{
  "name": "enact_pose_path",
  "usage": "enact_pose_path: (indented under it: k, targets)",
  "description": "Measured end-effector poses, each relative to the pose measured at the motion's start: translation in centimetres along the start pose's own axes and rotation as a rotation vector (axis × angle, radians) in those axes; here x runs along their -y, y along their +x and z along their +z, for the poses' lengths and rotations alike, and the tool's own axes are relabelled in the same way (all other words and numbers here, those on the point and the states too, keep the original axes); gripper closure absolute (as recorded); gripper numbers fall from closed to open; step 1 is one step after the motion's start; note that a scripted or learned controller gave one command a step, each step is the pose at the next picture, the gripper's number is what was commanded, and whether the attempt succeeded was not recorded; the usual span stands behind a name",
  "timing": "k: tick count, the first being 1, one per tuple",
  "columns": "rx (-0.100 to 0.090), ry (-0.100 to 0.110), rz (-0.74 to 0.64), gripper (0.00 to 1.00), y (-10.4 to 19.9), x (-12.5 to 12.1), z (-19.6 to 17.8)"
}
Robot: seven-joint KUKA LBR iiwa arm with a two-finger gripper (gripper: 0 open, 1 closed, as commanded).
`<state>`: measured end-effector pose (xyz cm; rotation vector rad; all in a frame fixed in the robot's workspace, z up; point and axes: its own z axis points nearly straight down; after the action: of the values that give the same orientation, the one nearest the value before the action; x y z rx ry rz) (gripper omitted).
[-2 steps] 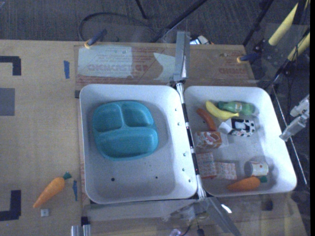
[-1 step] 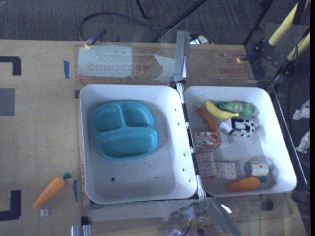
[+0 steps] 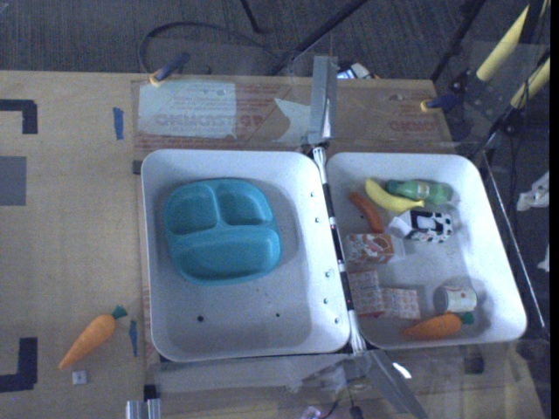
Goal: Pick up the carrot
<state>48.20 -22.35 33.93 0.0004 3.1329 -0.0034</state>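
Down at the near edge of the right-hand shallow white plastic bin (image 3: 500,234) lies an orange toy carrot with a green tuft (image 3: 434,326). It's on its side, almost parallel to the bin's front wall and close up against it, tuft pointing toward the right corner. A small whitish can lying on its side (image 3: 457,299) sits just behind it, near enough that I can't say whether they touch. A pinkish patterned flat box (image 3: 382,300) is just off its pointed tip.

Heads up, there's a second orange toy carrot (image 3: 87,340) out on the bare wooden bench (image 3: 70,234), lying diagonally near the front-left corner of the left-hand white bin (image 3: 262,321), with a little strip of blue tape (image 3: 133,337) beside it. That one has open bench all round.

As for the pincer, I can't tell if it's apart or together, or how far either carrot is from it.

Further back in the right bin it's crowded: a yellow toy banana (image 3: 390,199), a green plastic bottle lying down (image 3: 421,190), a slim red-orange piece (image 3: 367,210), a black-and-white cow-print carton (image 3: 431,225) and a small red-and-white box (image 3: 369,248). The bin carrot is hemmed by wall in front and the can behind, with some free floor to its left. The left bin holds a teal three-section plastic plate (image 3: 223,230).
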Motion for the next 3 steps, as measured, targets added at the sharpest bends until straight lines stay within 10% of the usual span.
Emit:
enact_pose_path:
  k: [2,3]
  targets:
    - [-0.004,-0.004,-0.551,0.0,-1.0,-0.1,2.2]
    - [0.004,-0.001,-0.545,1.0,-1.1,0.0,1.1]
